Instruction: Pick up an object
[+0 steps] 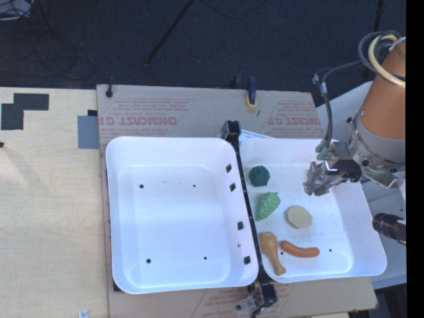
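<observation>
Grey KUKA arm with orange band (387, 91) reaches in from the right; its two-finger gripper (317, 185) hangs over the right shallow white bin (361, 244), upper right part. Nothing between the jaws, which look nearly closed, though at this size I can't tell for sure.

All candidate objects sit in the right bin, left half. Dark green round lumpy toy (259, 175) near the divider, upper. Light green leafy bumpy piece (267, 205) just below it. Tan flat disc, cookie-like (299, 216), nearest the gripper, below and left of it. Orange sausage-shaped toy (300, 250) lower down; tan drumstick-shaped toy (271, 251) just beside it, near the divider. Left shallow white bin (122, 177) holds no objects.

Handling guess: all look like small plastic play food, so light, stiff, smooth, maybe slippery, not fragile. The disc is closest but flat, hard to pinch from above; take it across its edges. The sausage is an easier take: grip across its narrow middle. The dark green ball may roll; pinch across the centre.
</observation>
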Tool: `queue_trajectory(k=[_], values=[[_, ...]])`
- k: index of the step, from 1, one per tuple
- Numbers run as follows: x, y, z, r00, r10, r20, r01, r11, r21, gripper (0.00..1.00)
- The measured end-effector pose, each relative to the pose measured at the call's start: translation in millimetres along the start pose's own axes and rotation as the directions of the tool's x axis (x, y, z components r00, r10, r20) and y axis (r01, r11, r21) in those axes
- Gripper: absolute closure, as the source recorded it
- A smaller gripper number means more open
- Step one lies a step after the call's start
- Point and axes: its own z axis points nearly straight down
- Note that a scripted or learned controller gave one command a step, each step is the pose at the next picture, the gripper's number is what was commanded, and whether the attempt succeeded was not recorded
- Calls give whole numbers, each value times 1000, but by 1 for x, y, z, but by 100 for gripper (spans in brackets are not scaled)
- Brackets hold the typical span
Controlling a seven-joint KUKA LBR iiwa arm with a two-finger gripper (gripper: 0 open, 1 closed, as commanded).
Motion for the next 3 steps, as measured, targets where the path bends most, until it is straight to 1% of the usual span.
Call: queue_trajectory(k=[1, 2, 3], values=[[64, -11, -99, 1000, -7, -1, 7, 1000, -22, 100], [75, 39, -163, 1000, -4, 1, 4, 1000, -19, 100], [143, 11, -185, 1000, -7, -1, 7, 1000, -14, 100]])
